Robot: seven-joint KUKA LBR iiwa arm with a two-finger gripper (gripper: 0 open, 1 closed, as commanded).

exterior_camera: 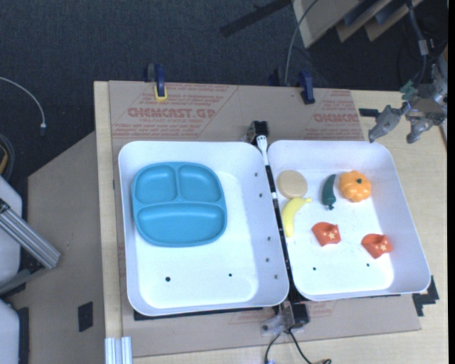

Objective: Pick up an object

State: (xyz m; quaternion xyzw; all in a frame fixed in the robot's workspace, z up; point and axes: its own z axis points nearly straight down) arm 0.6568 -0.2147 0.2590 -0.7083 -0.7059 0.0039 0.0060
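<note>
grey two-finger gripper (397, 126) spread open, holding zilch, up at 1 o'clock off the right white bin (405, 274) | inside: 1 orange plastic pumpkin (355, 185), 2 red plastic chunks (326, 233), 1 yellow banana (292, 213), 1 tan round disc (291, 184), 1 dark green pepper (328, 191) | 1 blue divided tray (179, 204) in the left white bin (199, 284)

Grey two-finger gripper (397, 126) at upper right of frame is small and blurred, arm behind it cut off by the right edge, finger gap unreadable. Dark green vegetable-shaped toy (328, 192) in the right white bin (409, 234) too small to identify, same for the two red toy pieces (325, 233) below it. Wooden boards (348, 21) at top right cut by the top edge; metal rail (25, 238) at left cut by the left edge.
</note>
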